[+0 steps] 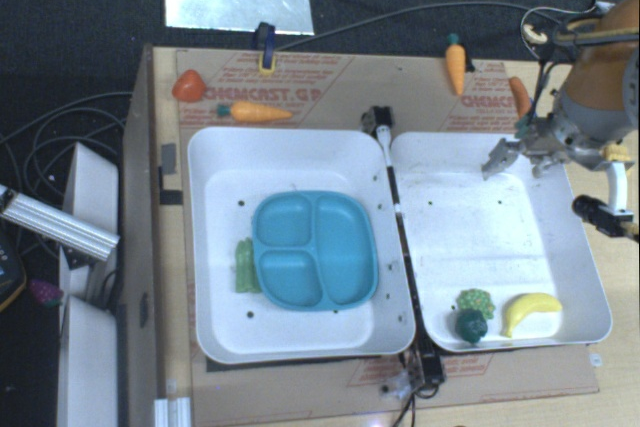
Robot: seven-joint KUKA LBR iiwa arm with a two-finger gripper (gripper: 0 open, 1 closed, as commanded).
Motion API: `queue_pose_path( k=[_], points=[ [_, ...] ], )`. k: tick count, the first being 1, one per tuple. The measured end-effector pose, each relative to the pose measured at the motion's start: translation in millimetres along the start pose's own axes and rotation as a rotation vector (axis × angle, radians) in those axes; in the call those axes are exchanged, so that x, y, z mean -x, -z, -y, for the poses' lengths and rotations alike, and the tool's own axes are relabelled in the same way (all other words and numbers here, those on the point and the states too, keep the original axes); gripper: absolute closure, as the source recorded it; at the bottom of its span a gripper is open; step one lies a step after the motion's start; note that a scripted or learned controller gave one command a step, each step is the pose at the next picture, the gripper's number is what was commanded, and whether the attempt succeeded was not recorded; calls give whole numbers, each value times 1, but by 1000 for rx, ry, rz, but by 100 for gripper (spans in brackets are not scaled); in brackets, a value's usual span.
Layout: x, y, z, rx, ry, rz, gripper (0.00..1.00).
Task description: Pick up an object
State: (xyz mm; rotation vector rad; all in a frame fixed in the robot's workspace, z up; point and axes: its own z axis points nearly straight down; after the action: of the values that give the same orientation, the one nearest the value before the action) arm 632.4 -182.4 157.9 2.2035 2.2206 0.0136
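Yellow banana [531, 311] lying at near right corner of right bin [560, 215], beside green broccoli piece [473, 313]. End effector [508, 155] hovering over far edge, fingers spread, pinching nothing. Blue divided plate [314, 249] in left bin [215, 215].

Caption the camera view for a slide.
Grey arm's gripper hovers over the right white bin, far from its yellow plastic banana; blue divided plate sits in left bin.

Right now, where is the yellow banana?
The banana lies in the right bin, near its front right corner, just right of the green toy vegetables.
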Motion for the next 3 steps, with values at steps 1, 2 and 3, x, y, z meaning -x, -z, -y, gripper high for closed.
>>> queue_pose_path(
  k=[1, 2, 3],
  points=[
    [-14, -34, 17, -15, -4, -3, 0],
    [-14, -23, 16, -10, -3, -2, 100],
    [-13, -12, 15, -7, -1, -1, 100]
  ],
)
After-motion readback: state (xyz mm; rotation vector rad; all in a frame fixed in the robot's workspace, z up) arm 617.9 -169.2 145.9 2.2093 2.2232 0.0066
